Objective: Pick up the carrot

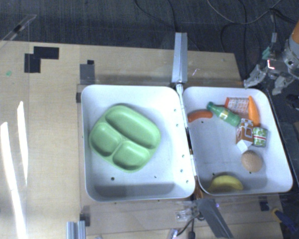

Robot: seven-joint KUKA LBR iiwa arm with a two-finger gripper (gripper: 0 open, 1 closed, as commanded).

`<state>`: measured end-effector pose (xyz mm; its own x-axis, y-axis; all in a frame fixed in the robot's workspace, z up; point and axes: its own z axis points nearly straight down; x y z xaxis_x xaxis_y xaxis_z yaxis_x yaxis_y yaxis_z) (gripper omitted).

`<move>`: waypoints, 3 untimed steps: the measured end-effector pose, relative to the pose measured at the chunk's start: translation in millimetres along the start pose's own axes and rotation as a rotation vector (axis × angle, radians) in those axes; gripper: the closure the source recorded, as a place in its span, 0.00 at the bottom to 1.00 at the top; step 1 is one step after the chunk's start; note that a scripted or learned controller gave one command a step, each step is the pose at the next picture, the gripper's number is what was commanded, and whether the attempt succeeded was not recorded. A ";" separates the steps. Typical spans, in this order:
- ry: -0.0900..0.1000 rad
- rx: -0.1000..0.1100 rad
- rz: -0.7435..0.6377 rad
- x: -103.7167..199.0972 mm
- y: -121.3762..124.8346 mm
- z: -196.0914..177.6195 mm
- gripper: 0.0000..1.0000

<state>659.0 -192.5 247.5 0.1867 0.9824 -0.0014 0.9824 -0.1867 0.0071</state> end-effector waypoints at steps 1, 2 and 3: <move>0.000 0.004 0.033 -13.3 -35.3 39.1 0.00; 0.001 0.002 0.042 -5.6 -3.7 36.1 0.00; 0.001 0.003 0.092 0.1 8.6 131.0 0.00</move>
<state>668.3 -194.4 116.6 0.2763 0.9611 -0.0002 0.9611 -0.2763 0.0046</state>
